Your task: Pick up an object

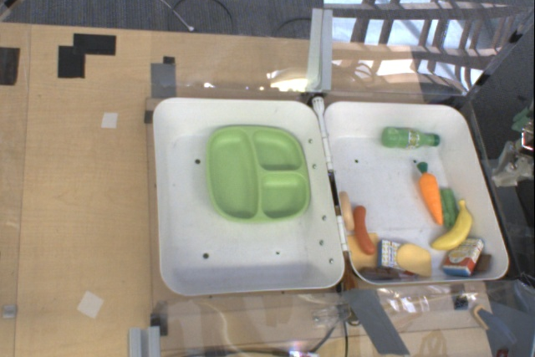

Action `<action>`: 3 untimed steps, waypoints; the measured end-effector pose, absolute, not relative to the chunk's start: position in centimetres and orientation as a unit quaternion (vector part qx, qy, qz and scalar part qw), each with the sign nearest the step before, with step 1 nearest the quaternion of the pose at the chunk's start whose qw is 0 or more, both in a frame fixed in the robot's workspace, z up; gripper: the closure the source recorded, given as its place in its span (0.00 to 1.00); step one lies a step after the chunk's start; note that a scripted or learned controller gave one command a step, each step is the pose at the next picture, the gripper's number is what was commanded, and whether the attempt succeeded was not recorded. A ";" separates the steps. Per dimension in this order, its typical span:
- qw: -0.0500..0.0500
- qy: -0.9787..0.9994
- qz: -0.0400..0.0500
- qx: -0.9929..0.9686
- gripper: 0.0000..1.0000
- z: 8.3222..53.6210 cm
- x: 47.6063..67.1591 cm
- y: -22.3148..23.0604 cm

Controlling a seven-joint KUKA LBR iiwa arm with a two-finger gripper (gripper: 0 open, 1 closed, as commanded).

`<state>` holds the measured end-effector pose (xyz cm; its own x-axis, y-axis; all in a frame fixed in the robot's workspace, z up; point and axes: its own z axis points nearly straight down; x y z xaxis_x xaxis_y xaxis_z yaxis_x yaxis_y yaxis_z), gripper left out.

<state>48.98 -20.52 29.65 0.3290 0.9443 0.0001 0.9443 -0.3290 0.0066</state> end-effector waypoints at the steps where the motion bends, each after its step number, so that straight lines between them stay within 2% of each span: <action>1: 0.004 0.584 0.003 0.812 1.00 30.8 49.2 -20.5; 2: 0.006 0.588 0.004 0.809 1.00 31.8 49.4 -20.4; 3: 0.002 0.685 0.001 0.729 1.00 25.4 48.8 -18.0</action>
